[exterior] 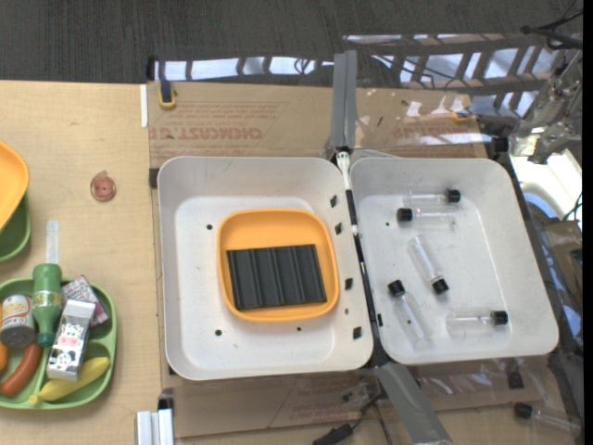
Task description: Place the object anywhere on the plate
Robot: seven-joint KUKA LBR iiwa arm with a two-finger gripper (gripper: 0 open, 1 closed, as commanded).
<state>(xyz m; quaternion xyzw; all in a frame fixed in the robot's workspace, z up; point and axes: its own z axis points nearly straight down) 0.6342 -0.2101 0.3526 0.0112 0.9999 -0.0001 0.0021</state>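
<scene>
Camera view: the orange plate (pixel 277 264), with a dark ribbed insert, lies in the left white bin (pixel 185 248). Five clear tubes with black caps, such as one (pixel 427 265), lie scattered in the right bin (pixel 519 248), apart from the plate. The jaws' state cannot be told.

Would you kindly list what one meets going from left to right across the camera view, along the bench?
Green tray of toy food → left white bin holding the orange plate → right white bin with clear black-capped tubes.
</scene>
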